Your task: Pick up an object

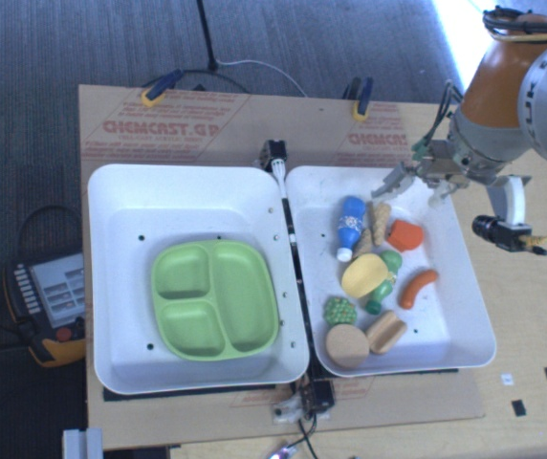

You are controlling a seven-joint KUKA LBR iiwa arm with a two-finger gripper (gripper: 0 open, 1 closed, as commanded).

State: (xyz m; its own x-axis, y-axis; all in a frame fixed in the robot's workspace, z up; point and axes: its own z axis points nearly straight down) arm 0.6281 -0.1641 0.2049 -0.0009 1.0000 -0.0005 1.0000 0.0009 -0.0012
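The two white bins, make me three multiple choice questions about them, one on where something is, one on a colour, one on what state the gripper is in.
1. Where does the green divided plate lie?
A. In the left bin
B. In the right bin
C. On the cardboard outside the bins

2. What colour is the bottle in the right bin?
A. Red
B. Blue with a white cap
C. Black

3. How is the gripper?
A. Shut on the bottle
B. Shut on the plate
C. Open, holding nothing

Answers:
1 A, the plate rests in the left bin.
2 B, its body is blue and its cap end white.
3 C, its fingers are spread over the right bin's far edge with nothing between them.
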